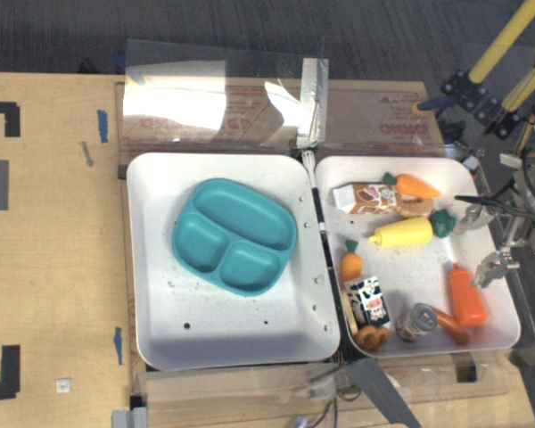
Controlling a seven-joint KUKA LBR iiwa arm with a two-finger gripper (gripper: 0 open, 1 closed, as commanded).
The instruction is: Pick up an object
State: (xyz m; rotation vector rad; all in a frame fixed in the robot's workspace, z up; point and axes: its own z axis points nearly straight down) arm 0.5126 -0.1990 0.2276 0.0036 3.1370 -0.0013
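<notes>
Where the right bin (pixel 508 324) meets the frame edge, perhaps the tool (pixel 495 270); spread or pressed together, impossible to tell.

The left bin (pixel 152 328) has open white floor all around a teal tray (pixel 234 235) at its centre, widest toward six o'clock. The right bin (pixel 508 328) is crowded: a carton (pixel 374 199) and carrot (pixel 416 186) at twelve, a yellow bottle (pixel 401 234) at centre, an orange bottle (pixel 466 297) and can (pixel 416 322) toward five. A bare patch lies just below the centre.
</notes>
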